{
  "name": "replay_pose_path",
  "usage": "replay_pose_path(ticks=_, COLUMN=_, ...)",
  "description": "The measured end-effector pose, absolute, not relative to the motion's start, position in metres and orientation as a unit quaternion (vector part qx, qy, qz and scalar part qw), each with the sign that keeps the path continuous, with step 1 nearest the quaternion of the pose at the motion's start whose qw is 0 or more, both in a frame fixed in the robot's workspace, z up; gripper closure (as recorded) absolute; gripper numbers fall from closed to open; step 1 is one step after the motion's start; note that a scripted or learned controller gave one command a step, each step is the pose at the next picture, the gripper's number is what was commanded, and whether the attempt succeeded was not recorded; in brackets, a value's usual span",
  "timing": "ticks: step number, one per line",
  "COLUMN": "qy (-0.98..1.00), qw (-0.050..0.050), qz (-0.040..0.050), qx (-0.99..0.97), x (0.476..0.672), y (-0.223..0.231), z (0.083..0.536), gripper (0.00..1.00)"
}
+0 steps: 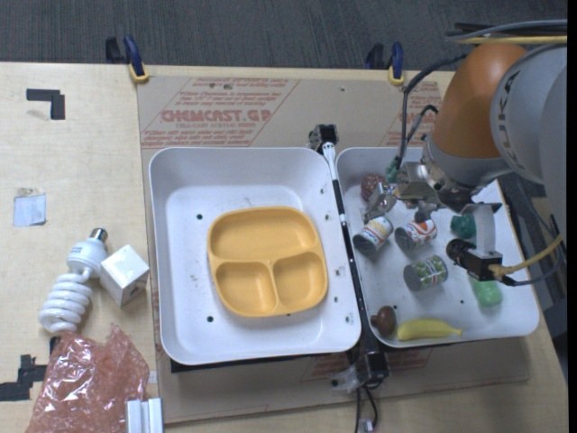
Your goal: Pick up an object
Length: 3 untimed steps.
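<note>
Two shallow white bins are sitting side by side on the bench. The left bin (176,269) is holding one yellow divided plate (268,261), rounded-square, with three compartments, lying flat near the bin's middle. The right bin (518,318) is holding the loose objects: a small can with a white and red label (372,234) lying tilted near the left wall; a second small can with a red and white label (416,233) just to its right; a can with a green label (425,272) lying on its side nearer the front; a yellow banana (429,330) lying along the near wall; a dark brown rounded item (386,317) just left of the banana; a brownish-red item (371,186) at the far left; a pale green rounded item (489,293) at the right; a dark teal item (462,225) farther back. Can label wording is too small to read. The grey arm (505,97) with its orange band is reaching in from the right, and the gripper (397,190) is hovering over the far part of the right bin; whether its grasp is open or closed cannot be told, and nothing is visibly held. The board behind the bins is reading "CHEMCAST" in red print (216,114). Left of the bins, a spiral light bulb (72,287), a white cube (124,274) and crumpled pink plastic (86,382) are lying on the bench.
</note>
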<state>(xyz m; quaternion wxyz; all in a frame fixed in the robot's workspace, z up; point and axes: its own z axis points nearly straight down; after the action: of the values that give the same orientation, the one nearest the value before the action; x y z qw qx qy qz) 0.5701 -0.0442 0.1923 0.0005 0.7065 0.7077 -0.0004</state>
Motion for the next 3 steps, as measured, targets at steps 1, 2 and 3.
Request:
replay_pose_path(ticks=1, qy=0.708, qw=0.009, qz=0.0049, qx=0.706, x=0.593, y=-0.088, z=0.112, gripper=0.00)
replay_pose_path(ticks=2, qy=0.707, qw=0.001, qz=0.0003, qx=0.708, x=0.522, y=-0.106, z=0.093, gripper=0.00)
replay_pose_path(ticks=3, qy=0.706, qw=0.002, qz=0.0007, qx=0.708, x=0.522, y=-0.107, z=0.103, gripper=1.00)
